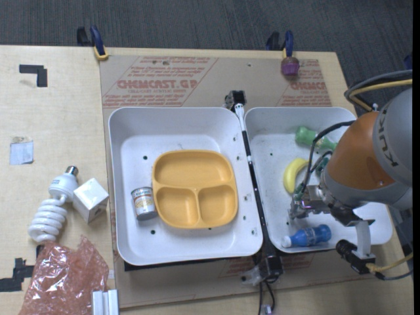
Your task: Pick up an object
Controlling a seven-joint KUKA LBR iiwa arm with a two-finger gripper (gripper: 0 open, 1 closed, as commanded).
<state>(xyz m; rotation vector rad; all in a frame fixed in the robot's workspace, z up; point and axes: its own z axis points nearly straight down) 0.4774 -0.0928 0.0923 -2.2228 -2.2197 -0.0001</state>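
Note:
My gripper (302,210) hangs low in the right bin (272,131), under the grey arm with its orange band (351,159). It sits just above a blue bottle (310,236) that lies on its side near the bin's front wall. A yellow banana-shaped object (293,174) lies just behind the gripper, partly covered by the wrist. A green object (305,136) rests further back, its right part hidden by cables.
The left bin (125,130) holds a yellow divided plate (195,189) and a small can (142,203) at its left. Outside the bins, at the left, lie a spiral light bulb (51,212), a white cube (90,199) and a crumpled pink bag (62,277).

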